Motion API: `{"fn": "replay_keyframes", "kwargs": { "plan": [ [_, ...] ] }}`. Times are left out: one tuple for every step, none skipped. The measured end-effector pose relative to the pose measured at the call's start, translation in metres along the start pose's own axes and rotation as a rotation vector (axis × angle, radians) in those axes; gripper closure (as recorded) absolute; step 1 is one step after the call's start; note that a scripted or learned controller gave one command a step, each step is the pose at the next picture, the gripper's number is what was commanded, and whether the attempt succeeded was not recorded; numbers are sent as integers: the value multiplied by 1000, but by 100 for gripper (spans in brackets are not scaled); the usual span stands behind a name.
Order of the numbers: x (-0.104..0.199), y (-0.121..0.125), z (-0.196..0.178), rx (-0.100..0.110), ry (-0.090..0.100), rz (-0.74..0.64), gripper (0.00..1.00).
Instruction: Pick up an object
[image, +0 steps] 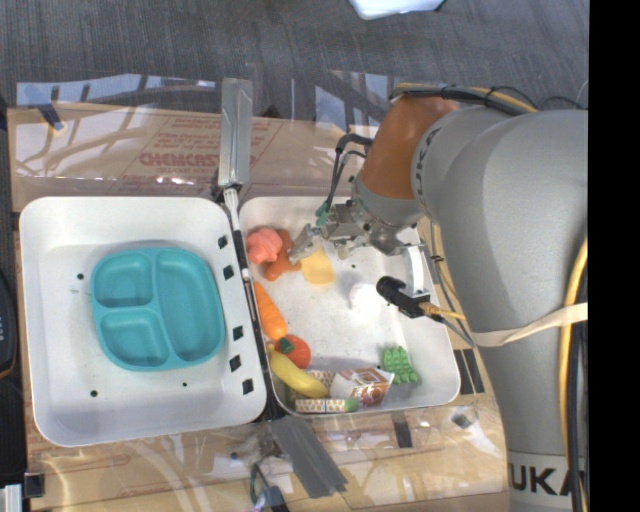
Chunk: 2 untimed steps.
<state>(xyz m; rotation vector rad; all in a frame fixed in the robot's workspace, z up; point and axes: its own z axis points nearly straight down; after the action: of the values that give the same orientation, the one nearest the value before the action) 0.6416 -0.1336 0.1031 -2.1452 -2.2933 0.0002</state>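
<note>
My gripper (322, 238) hangs over the far left part of the right bin (440, 352). A pale yellow block (318, 269) lies just below it, close to or touching it. Left of the gripper sits a pink toy (262, 244) with an orange piece (277, 267) against it. The bin's left side holds a carrot (270, 312), a red tomato-like toy (295, 350) and a banana (297, 376). Near the front wall are a small printed carton (360, 387) and a green studded brick (400, 364). A small white object (358, 293) lies mid-bin.
The left bin (45, 400) holds a teal divided plate (158, 305). The arm's grey body (510, 250) covers the right side of the bench. A grey bar (236, 135) stands between the bins at the back.
</note>
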Motion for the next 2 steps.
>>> {"fn": "replay_keyframes", "kwargs": {
  "plan": [
    [-6, -7, 10, 3, 1, 144, 0],
    [-5, -7, 0, 4, 2, 140, 100]
  ]
}}
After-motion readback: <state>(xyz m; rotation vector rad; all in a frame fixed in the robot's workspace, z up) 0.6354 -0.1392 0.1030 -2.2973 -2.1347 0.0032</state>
